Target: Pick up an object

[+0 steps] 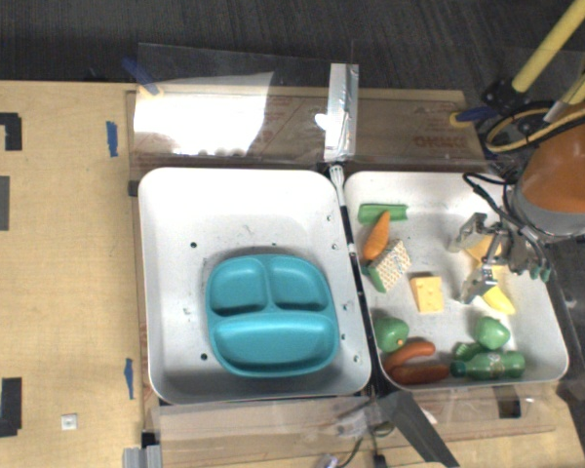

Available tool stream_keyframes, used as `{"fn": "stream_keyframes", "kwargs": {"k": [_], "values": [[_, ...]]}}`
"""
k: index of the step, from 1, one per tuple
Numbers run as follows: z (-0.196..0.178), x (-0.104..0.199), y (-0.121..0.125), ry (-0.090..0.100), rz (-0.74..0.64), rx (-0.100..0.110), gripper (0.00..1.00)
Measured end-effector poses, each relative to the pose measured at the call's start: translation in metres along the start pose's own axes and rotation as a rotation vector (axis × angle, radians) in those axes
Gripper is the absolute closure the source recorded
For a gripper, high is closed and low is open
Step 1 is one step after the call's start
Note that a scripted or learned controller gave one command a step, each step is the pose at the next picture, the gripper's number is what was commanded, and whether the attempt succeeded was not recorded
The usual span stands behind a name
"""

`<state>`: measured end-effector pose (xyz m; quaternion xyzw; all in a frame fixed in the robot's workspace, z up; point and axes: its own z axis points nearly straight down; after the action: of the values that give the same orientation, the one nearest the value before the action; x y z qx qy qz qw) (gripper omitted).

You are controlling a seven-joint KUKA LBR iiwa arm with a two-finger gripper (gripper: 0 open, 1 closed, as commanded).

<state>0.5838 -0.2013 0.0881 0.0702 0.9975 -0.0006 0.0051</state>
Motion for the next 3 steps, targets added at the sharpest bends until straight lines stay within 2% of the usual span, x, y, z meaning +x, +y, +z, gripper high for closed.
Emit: {"fn": "stream_keyframes", "kwargs": {"k": [1,2,3], "values": [[0.0,0.003,-0.003,0.001,0.062,-0.003,0.0],[-0.011,0.001,-0.002,-0.007,0.061,-0.002,1.0],[0.001,-0.057,-0.002,0.002,0.182,0.0,1.0]]}}
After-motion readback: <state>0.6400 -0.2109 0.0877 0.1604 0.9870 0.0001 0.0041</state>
